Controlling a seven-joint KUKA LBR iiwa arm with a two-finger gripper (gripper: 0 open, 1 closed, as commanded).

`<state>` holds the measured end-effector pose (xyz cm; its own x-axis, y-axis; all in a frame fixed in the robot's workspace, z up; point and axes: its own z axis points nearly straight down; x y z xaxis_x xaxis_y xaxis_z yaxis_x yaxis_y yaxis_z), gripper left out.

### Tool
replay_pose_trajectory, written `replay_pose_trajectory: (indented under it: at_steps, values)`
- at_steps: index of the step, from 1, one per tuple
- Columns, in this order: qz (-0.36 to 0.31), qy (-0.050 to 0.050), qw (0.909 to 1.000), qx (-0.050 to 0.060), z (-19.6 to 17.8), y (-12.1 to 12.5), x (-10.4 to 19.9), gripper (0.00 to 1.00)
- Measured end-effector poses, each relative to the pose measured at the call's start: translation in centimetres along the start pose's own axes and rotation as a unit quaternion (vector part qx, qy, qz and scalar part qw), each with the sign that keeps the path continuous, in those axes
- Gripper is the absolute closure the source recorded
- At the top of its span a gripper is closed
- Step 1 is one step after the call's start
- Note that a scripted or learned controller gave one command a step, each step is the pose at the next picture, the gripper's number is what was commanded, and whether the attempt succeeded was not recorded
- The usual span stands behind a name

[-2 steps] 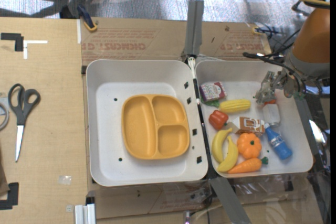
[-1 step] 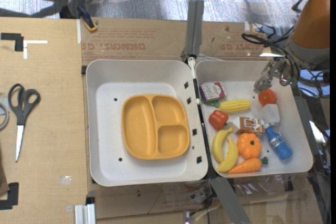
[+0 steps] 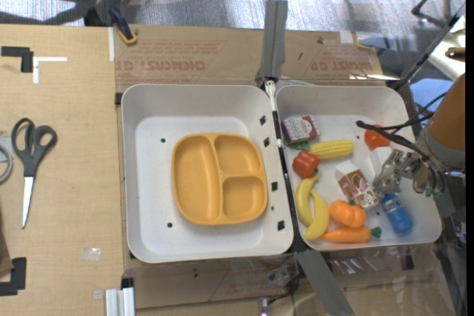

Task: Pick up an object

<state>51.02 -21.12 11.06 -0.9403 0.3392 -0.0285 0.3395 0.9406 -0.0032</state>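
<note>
Bins first, since they're the biggest things we've got: the left bin (image 3: 141,181) sits well off to the gripper's left, and the right bin (image 3: 337,94) is the one the gripper (image 3: 390,172) is hanging over, near its right wall. We honestly can't tell how wide it's spread from this angle, and we can't see anything caught in it.

Next down in size, the yellow divided plate (image 3: 219,178) lies flat in the left bin, far left of the gripper.

Then the smaller stuff, all in the right bin. The banana (image 3: 310,208) curves along the bin's left side, well left of the gripper and a bit nearer the camera. The corn cob (image 3: 330,150) lies left of the gripper and slightly farther back. The carrot (image 3: 346,235) is along the front wall, below-left of the gripper. The brown packet (image 3: 356,187) is just beside the gripper on its left. The blue bottle (image 3: 397,215) is right below it, close. The orange fruit (image 3: 348,214) touches the carrot. The red pepper (image 3: 304,163) is beside the banana's top.
</note>
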Motion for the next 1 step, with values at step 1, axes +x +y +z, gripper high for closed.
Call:
replay_pose_trajectory:
  at_steps: [1]
  values:
    - [-0.001,0.012,0.9999,-0.001,0.89,0.22,0.71,0.0]
